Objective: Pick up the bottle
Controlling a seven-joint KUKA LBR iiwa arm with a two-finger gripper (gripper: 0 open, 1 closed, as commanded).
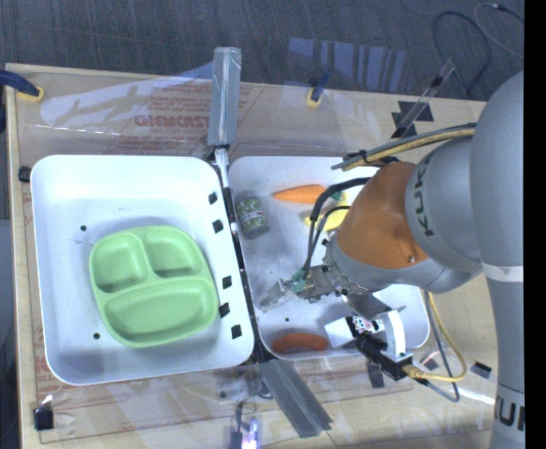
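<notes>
Starting at your left, the left bin [53, 181] holds a green divided plate [153, 284], lying flat a little toward the near side. A strip of black clips runs along the seam where the two bins meet.

Just past that seam, in the right bin [254, 171], you will find the bottle [251, 215]: a small greenish one, close to the bin's left wall in its far half. Nothing touches it. To its right lies an orange carrot [299, 195], near the far wall, with a bit of something yellow [334, 197] beside the carrot's tip, partly tucked under the arm.

Lower down, along the near wall, a reddish-brown sausage [299, 342] lies lengthwise.

The claw [294, 286] hangs low over the middle of the right bin, between the bottle and the sausage and apart from both. From this angle you cannot tell whether it is open or closed, and you see nothing held in it. The bottle sits up and to the left of it, near but not touching.

Behind the claw, the arm's orange band [376, 232] covers much of the bin's right half. A white labelled object [371, 325] shows beneath it near the front right corner.
</notes>
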